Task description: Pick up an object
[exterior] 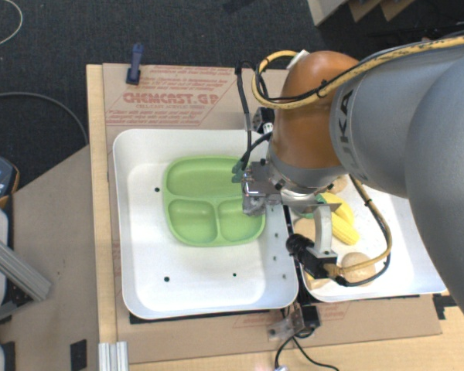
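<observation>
A light green divided plate [205, 201] lies in the left white bin [135, 230], toward its back right. My gripper [252, 195] is down at the plate's right rim, close to the wall between the two bins. The wrist hides the contact point. In the right bin [414, 273] a yellow object [342, 219] lies just right of the gripper, and a tan rounded object [361, 267] sits near the front.
The grey arm and its orange band [317, 122] cover most of the right bin. Both bins rest on a brown board [178, 95] with a blue clip [134, 62] at its back left corner. Dark floor and cables surround the bench.
</observation>
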Robot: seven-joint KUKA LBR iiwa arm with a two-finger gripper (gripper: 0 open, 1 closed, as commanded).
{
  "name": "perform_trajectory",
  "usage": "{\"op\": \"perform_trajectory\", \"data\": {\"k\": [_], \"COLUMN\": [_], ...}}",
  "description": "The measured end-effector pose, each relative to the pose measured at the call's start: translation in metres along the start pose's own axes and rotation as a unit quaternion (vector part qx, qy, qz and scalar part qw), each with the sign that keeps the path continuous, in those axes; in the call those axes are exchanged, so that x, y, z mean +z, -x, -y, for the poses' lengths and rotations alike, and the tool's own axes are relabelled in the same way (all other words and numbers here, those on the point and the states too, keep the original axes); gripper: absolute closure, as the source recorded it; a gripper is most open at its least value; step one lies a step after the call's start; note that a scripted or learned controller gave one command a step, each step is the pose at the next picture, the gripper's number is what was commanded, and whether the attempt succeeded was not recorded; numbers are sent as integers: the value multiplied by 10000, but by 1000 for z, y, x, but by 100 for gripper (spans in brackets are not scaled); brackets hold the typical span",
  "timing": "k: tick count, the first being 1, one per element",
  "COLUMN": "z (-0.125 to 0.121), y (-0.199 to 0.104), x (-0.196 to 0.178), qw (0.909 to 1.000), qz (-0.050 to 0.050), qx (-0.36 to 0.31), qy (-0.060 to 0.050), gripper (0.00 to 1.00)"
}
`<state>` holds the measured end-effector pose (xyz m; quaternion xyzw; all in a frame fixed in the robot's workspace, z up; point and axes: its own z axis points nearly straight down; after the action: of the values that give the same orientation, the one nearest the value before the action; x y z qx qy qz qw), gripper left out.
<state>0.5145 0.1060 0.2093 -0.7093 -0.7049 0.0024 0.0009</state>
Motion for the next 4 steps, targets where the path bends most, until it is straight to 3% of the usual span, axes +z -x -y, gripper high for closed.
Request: {"op": "perform_trajectory", "data": {"k": [1,2,3,4], "z": [37,30,36,37], "y": [67,-4,70,58], "x": [-30,-92,-326,-220], "qw": [10000,10000,9999,10000], "qz": [-11,-24,-23,-1], "qx": [1,-71,-13,-27], "qy": [4,61,138,-27], "gripper": [100,100,100,100]}}
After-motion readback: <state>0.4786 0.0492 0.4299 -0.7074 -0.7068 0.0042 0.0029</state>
